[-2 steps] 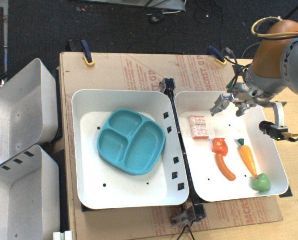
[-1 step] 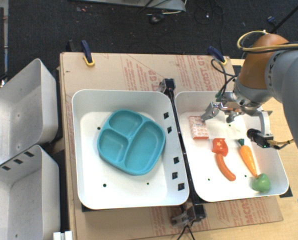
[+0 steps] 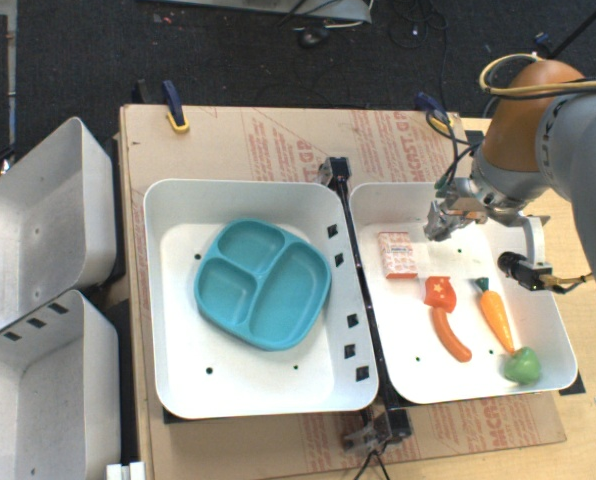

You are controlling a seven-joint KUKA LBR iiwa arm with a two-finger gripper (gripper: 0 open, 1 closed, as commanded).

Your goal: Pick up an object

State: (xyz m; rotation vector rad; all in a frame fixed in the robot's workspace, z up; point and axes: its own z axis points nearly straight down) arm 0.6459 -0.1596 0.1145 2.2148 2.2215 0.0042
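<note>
Arm [image 3: 538, 128]: reaches in from the right, orange band above the wrist, over the right bin's far end.
Gripper [image 3: 440, 226]: hangs over the right bin [image 3: 398, 200], just beyond the box; whether it is open or closed I cannot tell, and nothing shows in its grasp.
Box [image 3: 399, 254]: small, pink and white, flat on the right bin's floor, near the divider.
Pepper [image 3: 445, 318]: red-orange, near the bin's middle.
Carrot [image 3: 496, 318]: right of the pepper, apart from it.
Green fruit [image 3: 523, 366]: at the carrot's near tip.
Plate [image 3: 264, 283]: teal, three compartments, in the left bin [image 3: 178, 208].
</note>
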